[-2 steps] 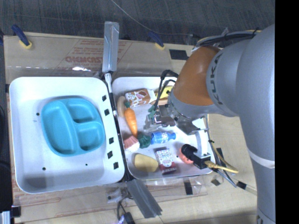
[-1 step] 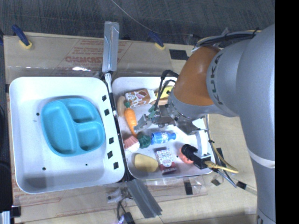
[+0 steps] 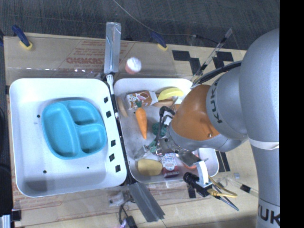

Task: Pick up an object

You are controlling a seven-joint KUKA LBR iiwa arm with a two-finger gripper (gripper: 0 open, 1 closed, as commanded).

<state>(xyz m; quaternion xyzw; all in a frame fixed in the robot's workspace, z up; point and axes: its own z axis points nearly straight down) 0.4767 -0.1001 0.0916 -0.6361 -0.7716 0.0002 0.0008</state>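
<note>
The tapered orange carrot (image 3: 141,121) lies in the right bin (image 3: 124,87), center frame, near a smooth yellow banana (image 3: 170,93) and a printed packet (image 3: 140,99). A pale potato (image 3: 149,166) sits lower. The gripper (image 3: 160,137) hangs beside the carrot; its state cannot be told. The left bin (image 3: 23,175) holds 1 glossy blue 3-compartment tray (image 3: 73,127).

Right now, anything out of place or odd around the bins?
One thing: a small pink-and-white ball sits on the bench behind the bins, outside both. The blue tray lies slightly askew in the left bin. Carrot and banana lie normally in the right bin.
</note>
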